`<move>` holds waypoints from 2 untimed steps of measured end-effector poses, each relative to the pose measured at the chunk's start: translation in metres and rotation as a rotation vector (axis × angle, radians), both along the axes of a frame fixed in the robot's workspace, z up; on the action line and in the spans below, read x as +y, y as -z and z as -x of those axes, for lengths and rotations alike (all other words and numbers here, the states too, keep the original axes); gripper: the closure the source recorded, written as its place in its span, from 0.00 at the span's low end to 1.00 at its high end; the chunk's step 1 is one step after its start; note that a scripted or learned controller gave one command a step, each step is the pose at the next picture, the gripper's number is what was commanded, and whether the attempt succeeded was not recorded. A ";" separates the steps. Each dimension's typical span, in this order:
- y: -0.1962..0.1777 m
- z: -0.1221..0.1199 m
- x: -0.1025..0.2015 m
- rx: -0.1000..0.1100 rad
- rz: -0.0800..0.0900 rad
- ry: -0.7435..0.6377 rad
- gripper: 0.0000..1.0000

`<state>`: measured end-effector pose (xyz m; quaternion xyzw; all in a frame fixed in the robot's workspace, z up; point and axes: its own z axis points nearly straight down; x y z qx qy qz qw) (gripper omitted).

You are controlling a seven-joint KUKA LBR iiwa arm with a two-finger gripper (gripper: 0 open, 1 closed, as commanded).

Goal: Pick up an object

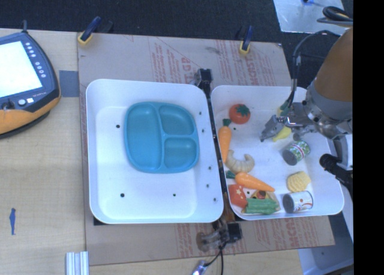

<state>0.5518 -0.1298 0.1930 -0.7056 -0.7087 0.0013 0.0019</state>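
The right bin (264,96) holds a red tomato (239,113), an orange carrot (224,142), a pale croissant-like piece (241,162), a second carrot (254,181), a green item (261,206), two small cans (296,152) (298,201) and a yellow piece (298,180). My gripper (272,129) hangs over the right half of this bin, fingers pointing left and down. A yellow-green object (282,132) lies right beside the fingers; whether it is gripped is unclear.
In the left bin (102,148) lies a blue divided plate (161,137). A tablet-like pendant (24,81) rests on the bench at far left. Clamps (89,30) (245,39) sit at the cardboard's back edge.
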 end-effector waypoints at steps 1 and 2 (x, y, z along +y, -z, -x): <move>0.102 -0.023 -0.059 0.002 0.002 0.000 0.00; 0.101 -0.093 -0.081 -0.002 0.000 -0.001 0.00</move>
